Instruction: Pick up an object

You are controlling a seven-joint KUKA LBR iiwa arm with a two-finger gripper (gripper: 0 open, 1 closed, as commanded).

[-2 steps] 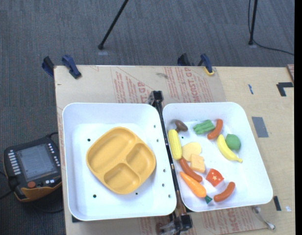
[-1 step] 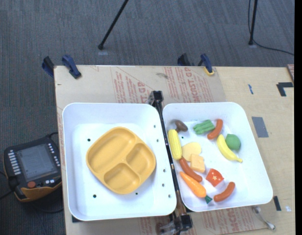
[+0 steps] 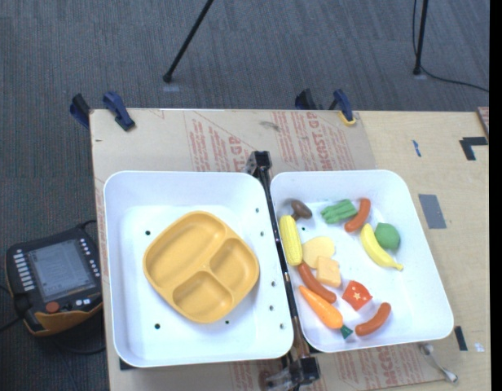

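Holding toy food (image 3: 342, 261): right bin (image 3: 428, 296).

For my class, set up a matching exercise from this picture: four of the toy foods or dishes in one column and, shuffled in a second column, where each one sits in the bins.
Column A
1. yellow divided plate
2. corn cob
3. banana
4. carrot

Column B
a. right bin, along its left wall
b. left bin, in the middle
c. right bin, near its front edge, beside a red sausage
d. right bin, next to the green ball toward its right side

Pairs: 1-b, 2-a, 3-d, 4-c
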